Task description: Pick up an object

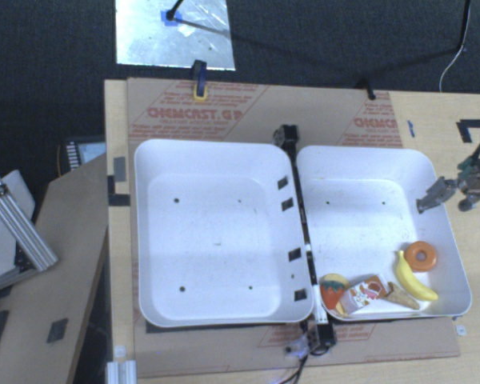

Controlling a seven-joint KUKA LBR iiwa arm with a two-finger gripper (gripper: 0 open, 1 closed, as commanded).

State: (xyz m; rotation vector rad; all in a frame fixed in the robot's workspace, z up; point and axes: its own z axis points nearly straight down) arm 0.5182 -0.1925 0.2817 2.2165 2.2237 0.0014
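Reaching tool (pixel 438 194) cropped by frame edge

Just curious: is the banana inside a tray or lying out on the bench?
Inside. The banana lies in the right tray, near its front corner beside an orange ring.

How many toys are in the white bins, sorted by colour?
Yellow: 1, the curved yellow banana
Orange: 1, the round orange ring-shaped toy
Orange-red: 1, the round orange-red toy
Red and white: 1, the small red and white packet
Tan: 1, the tan wedge-shaped piece
Total: 5, all in the right-hand white bin
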